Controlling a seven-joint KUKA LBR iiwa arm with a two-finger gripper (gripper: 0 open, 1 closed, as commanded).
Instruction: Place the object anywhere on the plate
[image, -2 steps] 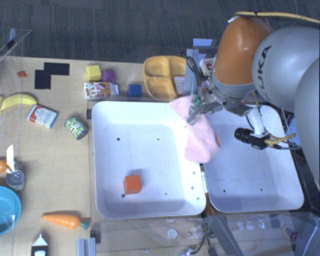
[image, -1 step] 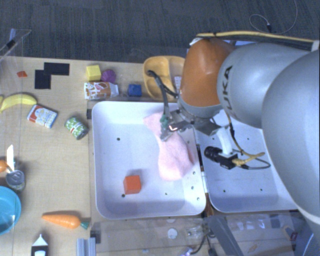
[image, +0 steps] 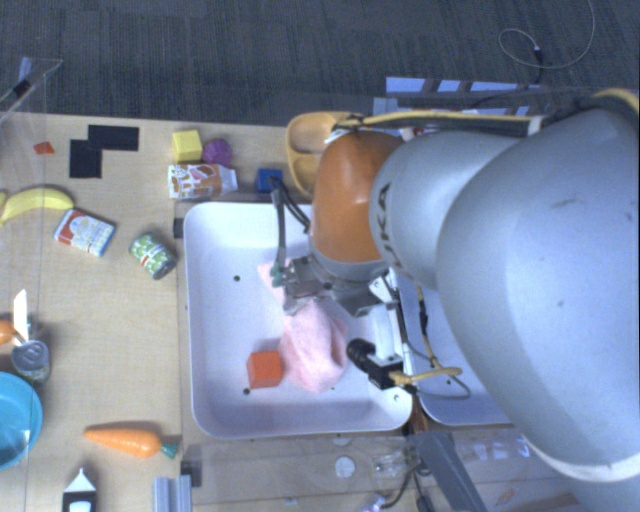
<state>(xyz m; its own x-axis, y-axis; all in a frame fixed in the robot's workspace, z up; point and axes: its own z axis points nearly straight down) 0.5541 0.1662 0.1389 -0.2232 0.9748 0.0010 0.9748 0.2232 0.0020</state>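
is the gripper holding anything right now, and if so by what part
Cannot be told. The gripper sits over the top end of a pink object in the white bin, beside an orange block, but the wrist hides any contact.

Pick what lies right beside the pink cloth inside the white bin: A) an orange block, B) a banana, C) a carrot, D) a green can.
A: the orange block sits in the white bin against the lower left edge of the pink cloth, while the banana, carrot and green can all lie outside on the wooden bench.
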